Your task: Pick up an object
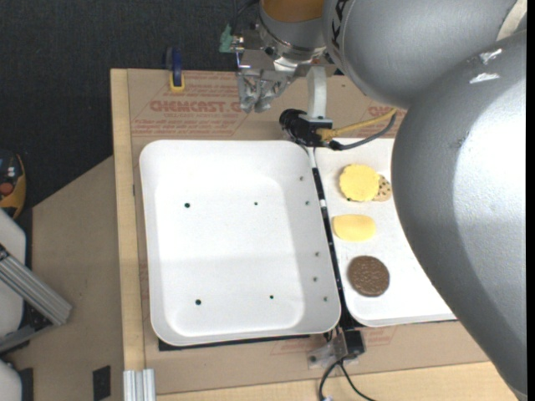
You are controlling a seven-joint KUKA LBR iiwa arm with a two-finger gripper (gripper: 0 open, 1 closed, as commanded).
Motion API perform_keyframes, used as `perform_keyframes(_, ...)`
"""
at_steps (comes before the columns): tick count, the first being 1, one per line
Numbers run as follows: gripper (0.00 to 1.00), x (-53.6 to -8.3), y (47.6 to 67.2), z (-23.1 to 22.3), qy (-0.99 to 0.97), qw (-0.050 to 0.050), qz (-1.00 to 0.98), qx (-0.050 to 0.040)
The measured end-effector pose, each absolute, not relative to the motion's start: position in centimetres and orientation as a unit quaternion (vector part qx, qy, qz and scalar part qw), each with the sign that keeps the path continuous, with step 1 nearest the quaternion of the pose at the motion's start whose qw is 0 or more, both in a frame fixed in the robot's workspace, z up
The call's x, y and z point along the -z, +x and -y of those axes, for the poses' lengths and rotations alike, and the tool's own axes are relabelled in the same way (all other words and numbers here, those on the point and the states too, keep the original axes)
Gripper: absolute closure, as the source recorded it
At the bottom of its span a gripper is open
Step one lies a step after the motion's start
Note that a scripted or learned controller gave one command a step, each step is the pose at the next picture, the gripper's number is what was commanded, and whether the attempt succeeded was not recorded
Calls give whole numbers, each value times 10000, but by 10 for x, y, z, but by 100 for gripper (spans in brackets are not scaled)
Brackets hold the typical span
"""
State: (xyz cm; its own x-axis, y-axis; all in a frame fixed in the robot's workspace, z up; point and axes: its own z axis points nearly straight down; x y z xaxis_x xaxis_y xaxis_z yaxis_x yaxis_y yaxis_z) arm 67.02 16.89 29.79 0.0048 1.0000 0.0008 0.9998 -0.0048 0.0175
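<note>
White plastic made up both shallow bins, and the left bin (167, 224) served as the landmark: it lay on a brown board (201, 98) printed with red lettering, its floor bare but for four small dark dots. Touching its right wall sat the right bin (401, 312), partly covered by the grey arm (451, 140) that swept in from the right. In that right bin, near the shared wall, three flat food-like pieces lay in a column: a round yellow piece (359, 182) farthest from the camera, with a speckled cookie (383, 188) peeping out from under its right edge; a pale yellow oval piece (354, 227) just below it; and a dark brown round cookie (369, 276) nearest the camera, all three apart from each other. The gripper (261, 94) hung beyond the far edge of the left bin, over the board, beneath the orange band (288, 2); nothing showed between its fingers, and whether they were spread or closed could not be told. A blue and yellow clamp (175, 68) stood on the board's far edge, beyond the left bin's far left corner.
</note>
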Motion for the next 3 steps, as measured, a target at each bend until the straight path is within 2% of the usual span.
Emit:
perform_keyframes(1,100,-255,641,-228,7050,-23,-7092,20)
perform_keyframes(2,100,-347,669,-131,7102,48,-7040,-36)
perform_keyframes(3,100,-376,667,-57,7098,37,-7044,-18)
